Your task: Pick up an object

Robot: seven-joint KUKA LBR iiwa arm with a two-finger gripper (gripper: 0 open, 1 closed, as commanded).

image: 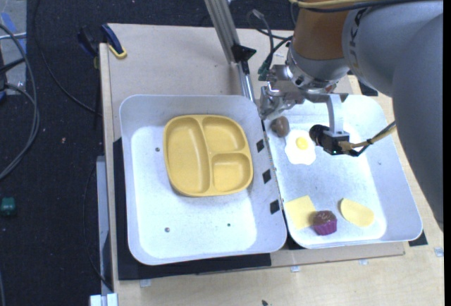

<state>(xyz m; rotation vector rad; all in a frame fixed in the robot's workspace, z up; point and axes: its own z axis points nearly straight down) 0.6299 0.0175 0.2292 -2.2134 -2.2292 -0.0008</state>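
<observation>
Camera view: brown lump (280, 126) just below fingers (270, 108).

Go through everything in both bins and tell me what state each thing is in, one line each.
Yellow divided plate: flat in the left bin, compartments bare.
Fried egg: flat in the right bin, yolk up.
Brown piece: by the right bin's upper left wall, just under the gripper.
Yellow square: lying flat.
Purple piece: sitting beside the yellow square.
Yellow oval: lying flat, apart from the rest.
</observation>
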